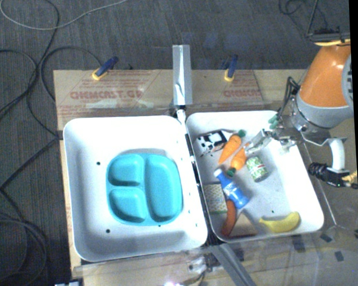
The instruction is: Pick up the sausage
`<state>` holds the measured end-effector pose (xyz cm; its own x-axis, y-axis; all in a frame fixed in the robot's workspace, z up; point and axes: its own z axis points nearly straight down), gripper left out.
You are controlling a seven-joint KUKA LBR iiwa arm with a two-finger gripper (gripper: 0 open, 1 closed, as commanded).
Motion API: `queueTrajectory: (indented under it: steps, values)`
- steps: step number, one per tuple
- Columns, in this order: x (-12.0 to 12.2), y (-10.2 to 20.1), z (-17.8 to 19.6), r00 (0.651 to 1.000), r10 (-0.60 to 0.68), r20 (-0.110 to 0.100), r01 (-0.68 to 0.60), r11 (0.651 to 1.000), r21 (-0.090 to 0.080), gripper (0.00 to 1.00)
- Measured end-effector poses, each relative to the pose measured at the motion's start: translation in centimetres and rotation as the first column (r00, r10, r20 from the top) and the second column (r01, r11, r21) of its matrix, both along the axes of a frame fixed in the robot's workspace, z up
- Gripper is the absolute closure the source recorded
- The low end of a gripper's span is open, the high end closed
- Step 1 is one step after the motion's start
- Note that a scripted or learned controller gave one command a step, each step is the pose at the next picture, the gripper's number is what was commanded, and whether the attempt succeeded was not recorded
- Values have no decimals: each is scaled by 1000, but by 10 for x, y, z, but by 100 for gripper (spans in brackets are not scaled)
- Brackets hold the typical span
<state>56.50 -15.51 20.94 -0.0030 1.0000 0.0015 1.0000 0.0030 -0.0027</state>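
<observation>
Looking down on my two white bins, I am seeing the sausage point(230, 217) lying near the front edge of the right bin point(306, 180), a reddish-brown piece running roughly front to back. A blue bottle-like toy point(233, 191) is lying across its upper end, touching or overlapping it, and a small woven brown pad point(215, 198) is sitting just to its left. A banana point(281, 222) is resting to its right in the front corner, apart from it. Farther back, two carrots point(233, 152) are lying slanted side by side, with a small green-labelled can point(257, 168) just beside them and a black-and-white toy point(210, 142) near the back left corner.

My gripper point(264, 138) is hovering over the back of the right bin, near the carrots and the can and well apart from the sausage. I cannot tell how it is set, and I am seeing nothing in its grasp.

The left bin point(80, 192) is holding a turquoise divided plate point(145, 187).
</observation>
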Motion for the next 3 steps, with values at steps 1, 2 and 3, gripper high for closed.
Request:
queueTrajectory:
  steps: [1,2,3]
  values:
    - [-64,40,-112,999,-41,15,41,999,-8,0]
    - [-74,51,-117,994,-102,34,103,995,-14,0]
    - [-74,55,-108,995,-97,25,97,995,-6,100]
